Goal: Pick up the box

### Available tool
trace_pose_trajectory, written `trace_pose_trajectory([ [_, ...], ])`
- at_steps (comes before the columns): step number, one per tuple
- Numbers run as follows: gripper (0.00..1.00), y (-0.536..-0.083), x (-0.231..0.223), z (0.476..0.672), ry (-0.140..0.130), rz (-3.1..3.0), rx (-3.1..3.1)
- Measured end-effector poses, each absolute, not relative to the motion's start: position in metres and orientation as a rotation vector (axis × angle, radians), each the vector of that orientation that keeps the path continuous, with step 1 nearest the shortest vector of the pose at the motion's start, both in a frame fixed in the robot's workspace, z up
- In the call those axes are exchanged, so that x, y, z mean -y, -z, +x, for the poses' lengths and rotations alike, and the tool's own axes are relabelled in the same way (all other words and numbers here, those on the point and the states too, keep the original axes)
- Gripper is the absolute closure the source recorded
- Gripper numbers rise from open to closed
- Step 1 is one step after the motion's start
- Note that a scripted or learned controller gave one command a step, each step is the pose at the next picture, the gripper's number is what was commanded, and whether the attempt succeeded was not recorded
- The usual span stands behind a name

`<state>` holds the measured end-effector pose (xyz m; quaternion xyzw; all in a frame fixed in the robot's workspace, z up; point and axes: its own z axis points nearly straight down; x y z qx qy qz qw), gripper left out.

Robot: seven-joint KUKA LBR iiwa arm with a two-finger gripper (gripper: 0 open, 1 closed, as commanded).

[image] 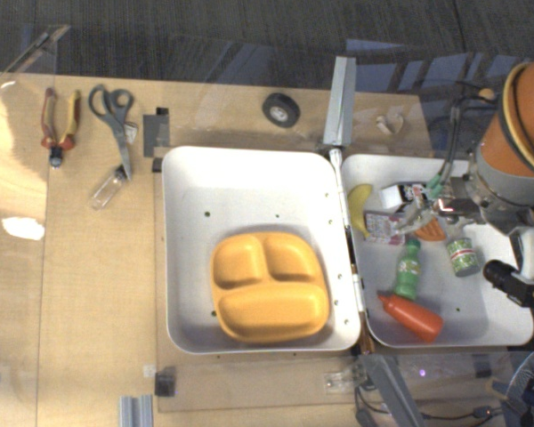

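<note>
Both bins are white: the left bin (pixel 187 238) carries a yellow-orange divided tray (pixel 269 285); the right bin (pixel 498 318) shows a green bottle (pixel 408 272), a red-orange bottle (pixel 411 316) and a yellow banana (pixel 360 205). The table (pixel 71 310) is pale wood-toned; the arm (pixel 525 123) is orange-banded.

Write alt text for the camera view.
The grey arm's gripper reaches over the right white bin, above a small printed box beside a green bottle, red bottle and small can. The left white bin holds a yellow divided tray.
</note>
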<state>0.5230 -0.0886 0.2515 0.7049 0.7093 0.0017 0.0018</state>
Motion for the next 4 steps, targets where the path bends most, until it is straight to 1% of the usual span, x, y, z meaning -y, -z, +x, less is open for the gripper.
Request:
trace_pose_trajectory([
  [1, 0.0, -0.177, 0.111, 0.578, -0.004, 2.201, -2.238],
  [2, 0.0, -0.102, 0.106, 0.615, -0.013, 2.124, -2.293],
  [4, 0.0, -0.098, 0.103, 0.618, -0.017, 2.161, -2.244],
])
